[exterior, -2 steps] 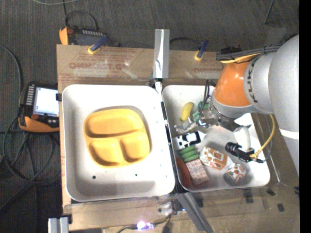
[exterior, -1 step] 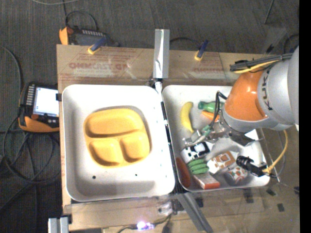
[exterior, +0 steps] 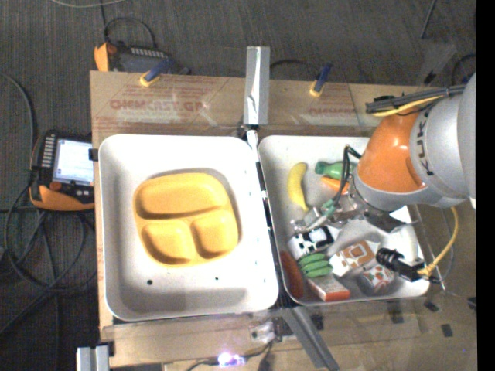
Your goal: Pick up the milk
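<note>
End effector (exterior: 313,221), grip state unclear, hovers over the cow-patterned milk (exterior: 311,242); arm (exterior: 433,157) reads "KU".

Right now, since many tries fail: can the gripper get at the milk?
Probably yes. The gripper hangs just above the milk carton in the right bin, with nothing lying over the carton, though green beans crowd beside it.

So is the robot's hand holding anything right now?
I can't tell. The gripper is low in the right bin, just above the black-and-white milk carton.

A yellow tray (exterior: 188,215) sits in the white left bin (exterior: 116,284); a yellow banana (exterior: 298,184) lies in the white right bin (exterior: 272,161).
</note>
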Available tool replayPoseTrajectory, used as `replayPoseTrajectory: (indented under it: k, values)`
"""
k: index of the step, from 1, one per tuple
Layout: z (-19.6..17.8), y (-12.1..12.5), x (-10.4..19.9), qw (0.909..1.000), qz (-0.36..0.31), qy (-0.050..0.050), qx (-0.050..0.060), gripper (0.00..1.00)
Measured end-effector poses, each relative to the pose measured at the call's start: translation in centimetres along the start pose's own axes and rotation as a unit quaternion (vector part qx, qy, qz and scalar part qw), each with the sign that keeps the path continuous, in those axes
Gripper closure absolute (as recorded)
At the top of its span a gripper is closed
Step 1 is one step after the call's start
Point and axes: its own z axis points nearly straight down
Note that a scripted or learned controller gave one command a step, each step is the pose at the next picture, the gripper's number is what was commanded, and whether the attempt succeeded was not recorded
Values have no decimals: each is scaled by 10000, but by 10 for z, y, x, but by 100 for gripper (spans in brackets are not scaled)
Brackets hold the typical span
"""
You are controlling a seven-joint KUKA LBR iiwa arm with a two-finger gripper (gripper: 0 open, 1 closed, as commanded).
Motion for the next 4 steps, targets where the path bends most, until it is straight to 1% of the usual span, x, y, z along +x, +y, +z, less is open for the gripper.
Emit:
replayPoseTrajectory:
  k: [1, 2, 3, 4]
  values:
    - [-1, -30, 25, 9997, 252, -21, -23, 0]
    - [-93, -6, 79, 9985, 547, 35, 96, 0]
    - [-134, -23, 89, 9982, 598, 36, 87, 0]
    - [-31, -53, 17, 9908, 1355, 16, 33, 0]
